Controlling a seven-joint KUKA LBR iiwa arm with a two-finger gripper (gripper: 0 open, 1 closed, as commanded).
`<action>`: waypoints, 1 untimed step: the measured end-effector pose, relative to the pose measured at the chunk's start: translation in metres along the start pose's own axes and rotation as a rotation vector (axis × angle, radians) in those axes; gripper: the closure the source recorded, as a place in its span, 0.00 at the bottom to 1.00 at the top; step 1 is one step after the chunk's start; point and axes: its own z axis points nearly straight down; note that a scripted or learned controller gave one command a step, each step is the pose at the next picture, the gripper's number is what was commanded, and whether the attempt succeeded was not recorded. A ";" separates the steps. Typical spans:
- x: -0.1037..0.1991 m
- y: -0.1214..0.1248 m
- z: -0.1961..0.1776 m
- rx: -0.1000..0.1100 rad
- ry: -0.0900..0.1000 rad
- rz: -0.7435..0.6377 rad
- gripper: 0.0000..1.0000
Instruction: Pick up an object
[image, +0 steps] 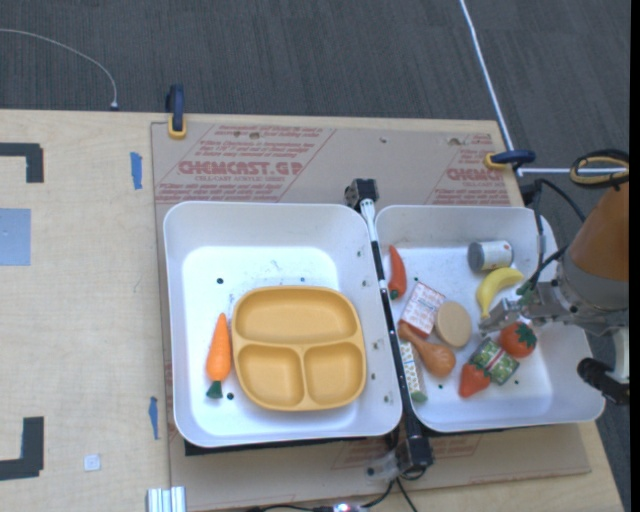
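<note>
The right bin (570, 400) holds several toy foods. A yellow banana (495, 288) lies near a grey can (490, 254). A red tomato (519, 341) sits beside a green packet (494, 360) and a red strawberry (473, 380). Further left are a tan round disc (453, 324), a pink-and-white packet (423, 307), an orange-brown drumstick (432, 354) and a red chili (397, 272). My gripper (505, 314) reaches in from the right, low between the banana and the tomato. Nothing shows held in it.
The left bin (190, 240) holds a yellow divided tray (297, 346) and a toy carrot (217, 352) by its left side. A black divider clamp (362, 192) sits between the bins. The arm's orange band (608, 240) hangs over the right bin's right rim.
</note>
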 end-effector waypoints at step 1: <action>0.000 0.001 -0.010 -0.003 -0.002 0.000 1.00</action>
